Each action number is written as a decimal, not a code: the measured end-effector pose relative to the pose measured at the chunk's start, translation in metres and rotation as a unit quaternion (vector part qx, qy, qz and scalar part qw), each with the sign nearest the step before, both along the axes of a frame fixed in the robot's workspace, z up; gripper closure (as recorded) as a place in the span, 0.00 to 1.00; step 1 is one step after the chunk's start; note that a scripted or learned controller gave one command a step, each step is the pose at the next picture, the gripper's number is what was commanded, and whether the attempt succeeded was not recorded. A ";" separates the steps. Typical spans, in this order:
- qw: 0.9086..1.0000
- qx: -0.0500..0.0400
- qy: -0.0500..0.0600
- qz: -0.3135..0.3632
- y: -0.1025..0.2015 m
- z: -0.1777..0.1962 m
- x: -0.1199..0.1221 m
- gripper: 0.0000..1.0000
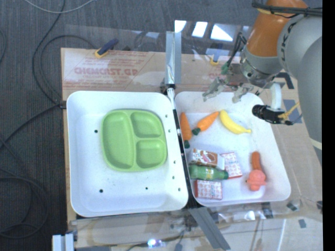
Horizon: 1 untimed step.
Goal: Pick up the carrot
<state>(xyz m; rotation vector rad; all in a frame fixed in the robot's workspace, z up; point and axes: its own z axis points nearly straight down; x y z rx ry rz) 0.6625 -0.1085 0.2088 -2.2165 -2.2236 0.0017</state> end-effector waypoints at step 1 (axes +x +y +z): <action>0.998 -0.001 -0.001 0.059 -0.007 -0.115 0.005 0.00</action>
